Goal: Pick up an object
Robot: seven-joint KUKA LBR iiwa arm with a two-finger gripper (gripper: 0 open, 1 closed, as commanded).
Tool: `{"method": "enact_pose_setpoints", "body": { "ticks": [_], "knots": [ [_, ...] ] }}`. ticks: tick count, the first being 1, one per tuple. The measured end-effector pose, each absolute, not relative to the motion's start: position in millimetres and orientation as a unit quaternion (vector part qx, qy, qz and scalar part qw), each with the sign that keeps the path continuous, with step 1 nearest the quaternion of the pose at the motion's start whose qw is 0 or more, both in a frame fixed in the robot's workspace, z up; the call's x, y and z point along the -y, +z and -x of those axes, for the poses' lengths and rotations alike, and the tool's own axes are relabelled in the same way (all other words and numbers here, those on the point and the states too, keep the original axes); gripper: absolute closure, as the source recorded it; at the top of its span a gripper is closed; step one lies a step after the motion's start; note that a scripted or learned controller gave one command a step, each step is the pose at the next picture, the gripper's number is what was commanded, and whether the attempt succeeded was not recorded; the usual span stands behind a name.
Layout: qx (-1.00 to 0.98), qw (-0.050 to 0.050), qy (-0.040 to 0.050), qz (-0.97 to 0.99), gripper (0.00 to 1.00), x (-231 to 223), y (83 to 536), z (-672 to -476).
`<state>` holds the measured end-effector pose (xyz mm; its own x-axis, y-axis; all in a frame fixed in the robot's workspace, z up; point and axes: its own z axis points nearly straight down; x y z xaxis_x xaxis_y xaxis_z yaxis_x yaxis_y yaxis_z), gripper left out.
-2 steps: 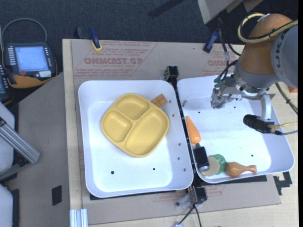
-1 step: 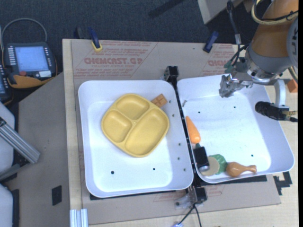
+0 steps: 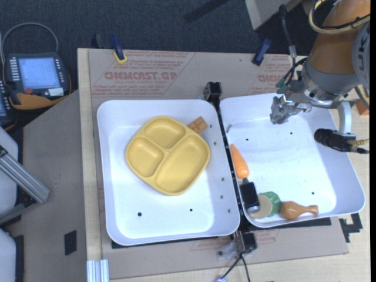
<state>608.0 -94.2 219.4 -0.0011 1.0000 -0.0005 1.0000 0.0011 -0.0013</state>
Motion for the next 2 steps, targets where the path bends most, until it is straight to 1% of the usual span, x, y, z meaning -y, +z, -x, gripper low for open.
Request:
{"method": "enact_pose_setpoints", "body": {
  "ticks": [1,2],
  "knots": [
    [0.708,0.002,0.0007,0.706,1.00,57.0,227.1,-583.8],
    [0.708,0.002,0.0010,0.706,1.00,15.3,217.0,-559.9]
  ]
}}
